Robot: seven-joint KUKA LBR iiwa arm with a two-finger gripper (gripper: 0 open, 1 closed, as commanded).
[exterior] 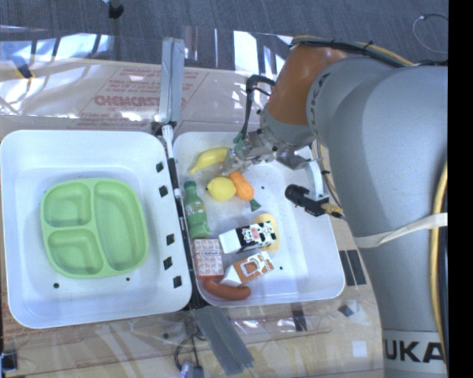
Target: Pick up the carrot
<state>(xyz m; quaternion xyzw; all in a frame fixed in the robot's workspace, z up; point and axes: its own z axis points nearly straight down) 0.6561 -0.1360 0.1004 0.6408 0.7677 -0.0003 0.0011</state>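
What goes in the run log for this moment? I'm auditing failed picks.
gripper over right bin | at carrot top | lemon touching carrot | no lift

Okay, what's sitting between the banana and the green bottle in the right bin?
In the camera view, the lemon lies between the banana above it and the green bottle to its lower left. The carrot sits just right of the lemon.

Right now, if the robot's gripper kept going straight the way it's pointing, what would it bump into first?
Probably the carrot. The gripper points down into the right bin, just above the carrot's upper end, with the lemon and banana close beside. Depth is hard to judge from this slanted view.
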